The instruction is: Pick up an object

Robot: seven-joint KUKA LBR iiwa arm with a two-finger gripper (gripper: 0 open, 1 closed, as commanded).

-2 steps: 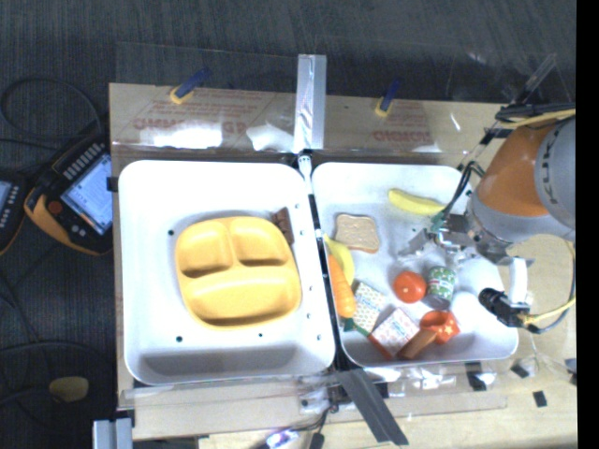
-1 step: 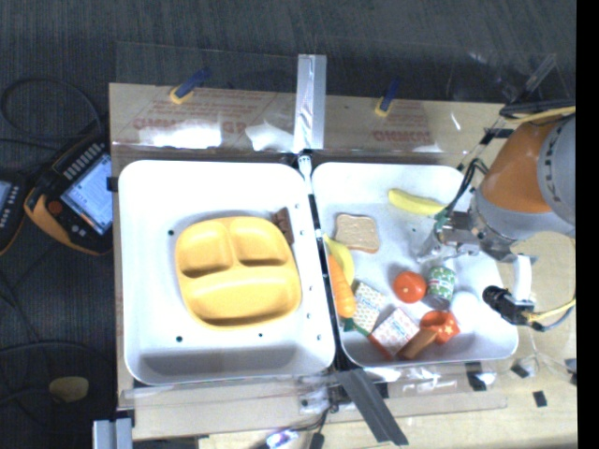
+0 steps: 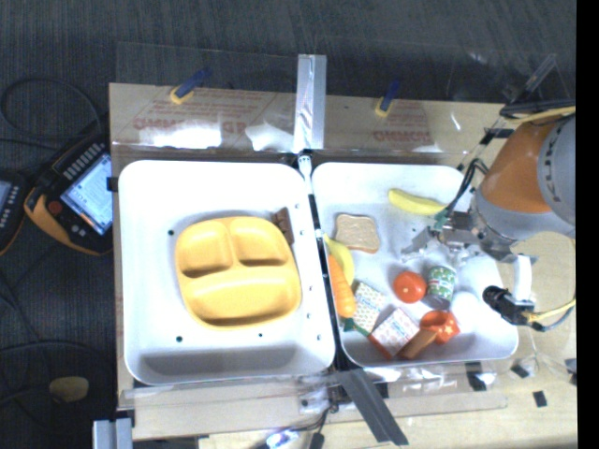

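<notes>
The right bin (image 3: 487, 344) holds several toy foods. A yellow banana (image 3: 417, 201) lies at the back, with a slice of bread (image 3: 357, 233) to its left. A red tomato (image 3: 409, 286) and a small green can (image 3: 441, 282) sit in the middle. An orange carrot (image 3: 342, 288), two small boxes (image 3: 384, 318) and a red pepper (image 3: 441, 324) lie toward the front. My gripper (image 3: 436, 237) hangs low over the right bin, just above the tomato and the can and right of the bread. I see nothing held in it.
The left bin (image 3: 150, 344) bears a yellow divided tray (image 3: 239, 267). A small brown piece (image 3: 283, 221) lies at the tray's back right corner. The arm's orange band (image 3: 519, 171) stands over the right bin's right wall. A pendant (image 3: 80, 199) lies off the bench at left.
</notes>
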